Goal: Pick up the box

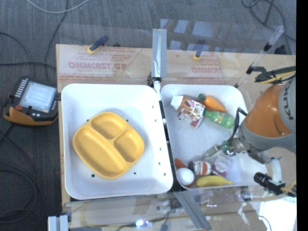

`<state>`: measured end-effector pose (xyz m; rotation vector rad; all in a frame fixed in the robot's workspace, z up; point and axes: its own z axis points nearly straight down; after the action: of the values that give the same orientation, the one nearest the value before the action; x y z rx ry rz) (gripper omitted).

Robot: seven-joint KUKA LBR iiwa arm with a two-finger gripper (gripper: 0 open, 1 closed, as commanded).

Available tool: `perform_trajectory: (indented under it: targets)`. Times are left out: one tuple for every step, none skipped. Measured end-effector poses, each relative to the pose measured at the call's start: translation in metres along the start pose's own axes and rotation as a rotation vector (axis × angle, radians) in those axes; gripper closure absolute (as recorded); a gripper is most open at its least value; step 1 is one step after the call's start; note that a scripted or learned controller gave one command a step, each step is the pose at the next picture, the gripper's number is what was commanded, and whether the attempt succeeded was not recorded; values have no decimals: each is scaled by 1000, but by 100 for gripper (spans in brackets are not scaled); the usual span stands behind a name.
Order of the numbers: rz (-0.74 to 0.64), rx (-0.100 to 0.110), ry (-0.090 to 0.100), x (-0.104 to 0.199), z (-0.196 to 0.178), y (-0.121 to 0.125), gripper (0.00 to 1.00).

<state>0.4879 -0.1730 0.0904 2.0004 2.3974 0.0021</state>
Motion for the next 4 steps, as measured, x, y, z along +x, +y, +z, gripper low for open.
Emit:
perform_trajectory:
  targets:
    - [-130, 14, 15, -42, -6, 18, 0]
    - [-130, -1, 0, -9, 0, -1, 0]
    - [-129, -1, 1, -9, 0, -1, 0]
    - [-130, -4, 0, -8, -10, 1, 100]
